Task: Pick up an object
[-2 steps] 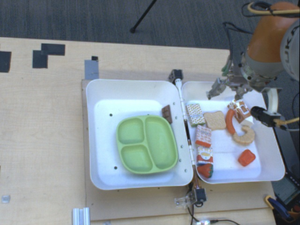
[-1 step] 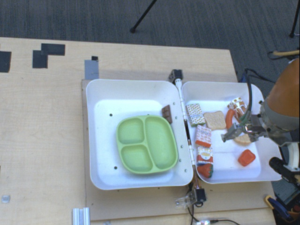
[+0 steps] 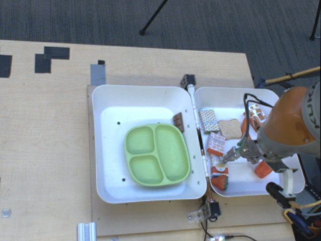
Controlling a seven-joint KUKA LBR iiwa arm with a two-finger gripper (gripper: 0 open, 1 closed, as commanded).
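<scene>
Clutter fills the right bin (image 3: 296, 182) in the camera view: a checked packet (image 3: 207, 119), a slice of toast (image 3: 231, 128), a red-and-white packet (image 3: 216, 144), a red-and-white item (image 3: 219, 177) at the near edge, an orange piece (image 3: 262, 169) and a printed packet (image 3: 257, 115) partly under the arm. The left bin (image 3: 108, 134) holds a green divided tray (image 3: 157, 154), with a small brown piece (image 3: 178, 119) by its far right corner. Both bins sit on a pale wooden surface (image 3: 45, 144).

The arm (image 3: 291, 119) reaches in from the right and hangs over the middle of the right bin. Its end effector (image 3: 231, 154) points left and down, close to the red-and-white packet and just above the red-and-white item. Whether it is released or clenched cannot be told at this size, and nothing is seen between it, so no object counts as picked up yet. The likeliest candidates lie right beside the tip.

Risks from here, as a judgement: the things are small and lie close together, so a descent may land between two and close on neither, or nudge one against the bin wall. The flat packets offer little edge to catch and could slip out as the arm lifts. The divider between the bins is also near, and a push leftward could jam a packet against it.
</scene>
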